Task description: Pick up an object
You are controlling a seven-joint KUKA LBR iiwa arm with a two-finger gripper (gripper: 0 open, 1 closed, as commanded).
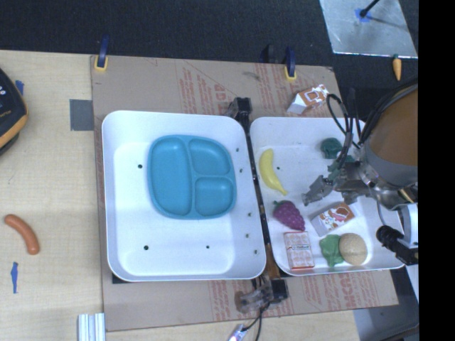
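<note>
White bin [284,130] floor lay under the pincer [314,192]; whether it was parted, I could not tell. Purple grapes [289,214] just left risked a glancing miss.

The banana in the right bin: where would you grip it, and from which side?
Grip the banana across its thick middle, coming straight down from above. It lies flat, running lengthwise up and down the view, with bare bin floor on its right and the bin wall close on its left.

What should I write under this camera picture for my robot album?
Robot gripper hovers in the right bin above toy food: banana, grapes; blue plate sits in the left bin.
</note>
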